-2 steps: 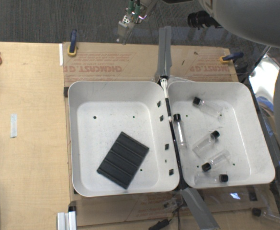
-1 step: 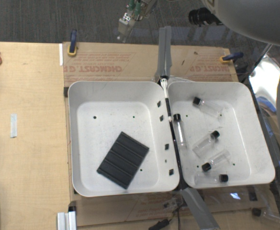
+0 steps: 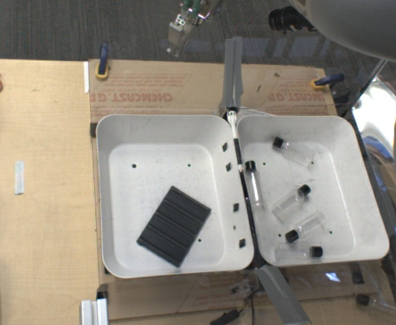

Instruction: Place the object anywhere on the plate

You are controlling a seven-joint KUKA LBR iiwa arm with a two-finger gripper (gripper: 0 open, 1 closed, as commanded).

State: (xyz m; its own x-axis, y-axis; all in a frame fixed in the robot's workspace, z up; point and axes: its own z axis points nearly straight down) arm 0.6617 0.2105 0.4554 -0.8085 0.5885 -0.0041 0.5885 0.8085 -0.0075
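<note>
At the top edge the gripper (image 3: pixel 184 20) is blurred, its state unreadable, above the dark plate (image 3: pixel 174 225).

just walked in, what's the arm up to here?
Nothing is being handled at this moment. The arm sits high at the top right, above the bench, away from both bins. The black ridged plate lies flat in the left bin. Several clear vials with black caps lie loose in the right bin, none on the plate yet.

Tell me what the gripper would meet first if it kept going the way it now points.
The gripper hangs above the bench's far edge, pointing down and left. Going on, it would probably meet the cardboard sheet beyond the left bin; depth is unclear.
</note>
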